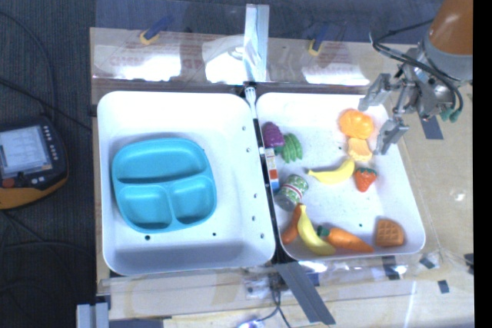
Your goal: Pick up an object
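My gripper (pixel 382 113) hangs over the right bin's (pixel 407 200) far right corner, its two fingers spread open with nothing between them. Just left of the fingers lies an orange toy fruit (pixel 356 123) with a yellow piece (pixel 360 149) below it. Further into the bin lie a yellow banana (pixel 334 173), a strawberry (pixel 365 179), a purple and green vegetable (pixel 280 140), a small can (pixel 292 190), a second banana (pixel 310 233), a carrot (pixel 344 238) and a brown waffle (pixel 389 232).
The left bin (pixel 127 107) holds a blue divided tray (pixel 162 182). A divider wall (pixel 261 165) runs between the bins. A handheld pendant (pixel 27 157) lies on the floor at the left. Clear plastic sheeting (pixel 231 61) lies behind the bins.
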Controlling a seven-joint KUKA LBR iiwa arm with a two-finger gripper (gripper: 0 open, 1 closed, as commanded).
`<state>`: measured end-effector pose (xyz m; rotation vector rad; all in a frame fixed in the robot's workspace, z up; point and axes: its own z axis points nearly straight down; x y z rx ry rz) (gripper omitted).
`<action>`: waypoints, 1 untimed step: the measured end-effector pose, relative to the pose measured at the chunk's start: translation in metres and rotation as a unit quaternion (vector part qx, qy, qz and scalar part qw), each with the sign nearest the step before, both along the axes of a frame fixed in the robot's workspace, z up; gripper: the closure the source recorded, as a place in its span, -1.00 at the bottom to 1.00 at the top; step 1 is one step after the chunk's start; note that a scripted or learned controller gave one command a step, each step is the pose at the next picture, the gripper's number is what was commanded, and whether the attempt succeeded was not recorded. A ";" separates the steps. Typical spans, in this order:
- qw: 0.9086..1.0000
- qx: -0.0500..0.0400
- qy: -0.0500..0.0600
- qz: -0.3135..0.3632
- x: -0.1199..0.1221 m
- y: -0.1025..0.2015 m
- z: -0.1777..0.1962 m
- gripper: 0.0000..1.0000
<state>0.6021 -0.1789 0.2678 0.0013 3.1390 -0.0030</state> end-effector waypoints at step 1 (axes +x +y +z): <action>1.000 0.002 0.006 -0.021 -0.037 -0.003 -0.154 -1.00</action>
